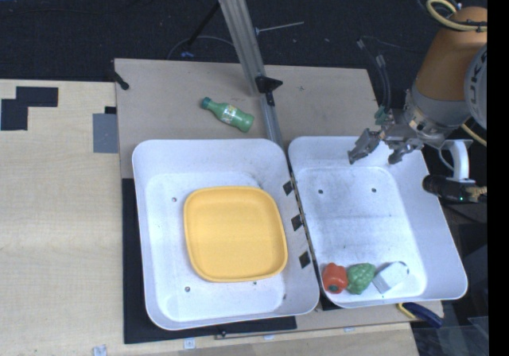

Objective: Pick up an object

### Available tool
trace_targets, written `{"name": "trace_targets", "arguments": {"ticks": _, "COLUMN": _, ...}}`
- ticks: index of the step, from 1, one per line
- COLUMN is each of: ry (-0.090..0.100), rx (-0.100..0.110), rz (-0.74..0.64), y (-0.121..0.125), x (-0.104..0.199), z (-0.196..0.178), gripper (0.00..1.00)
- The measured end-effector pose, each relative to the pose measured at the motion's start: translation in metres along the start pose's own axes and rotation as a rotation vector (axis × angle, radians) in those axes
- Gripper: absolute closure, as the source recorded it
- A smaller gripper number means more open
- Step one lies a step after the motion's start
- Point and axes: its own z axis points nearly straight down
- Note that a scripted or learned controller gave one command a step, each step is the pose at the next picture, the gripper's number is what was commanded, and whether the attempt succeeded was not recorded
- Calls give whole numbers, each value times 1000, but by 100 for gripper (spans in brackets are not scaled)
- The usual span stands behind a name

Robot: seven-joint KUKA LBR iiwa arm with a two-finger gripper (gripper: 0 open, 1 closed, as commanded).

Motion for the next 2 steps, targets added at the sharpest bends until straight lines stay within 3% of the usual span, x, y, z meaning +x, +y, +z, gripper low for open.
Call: {"name": "trace_targets", "arguments": {"ticks": 2, "ry": 0, "rx": 0, "rz": 0, "y": -1, "x": 5, "z": 113, "gripper": 0}}
